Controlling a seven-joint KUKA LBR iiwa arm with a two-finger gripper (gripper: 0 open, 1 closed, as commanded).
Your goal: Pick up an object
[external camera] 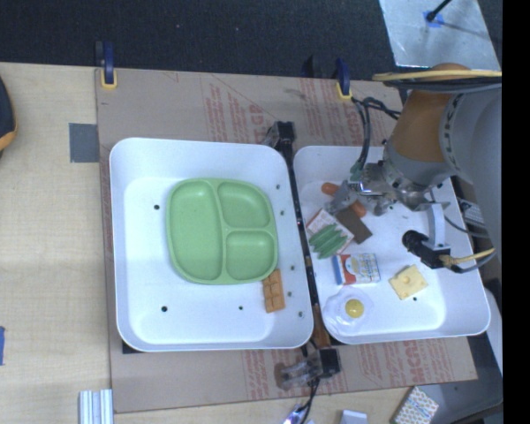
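hovering claw (358,200) over right bin (459,321) clutter by orange carrot (332,188), finger state impossible to tell

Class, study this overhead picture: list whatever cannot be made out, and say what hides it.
1. Pincer, camera view: the grey wrist covers its fingers, so open or shut is unclear.
2. Small orange piece: partly under the pincer, identity unclear.
3. Printed white card: text too small to read.

The gripper (358,197) hides part of an orange thing (332,188); its fingers are too blurred to read
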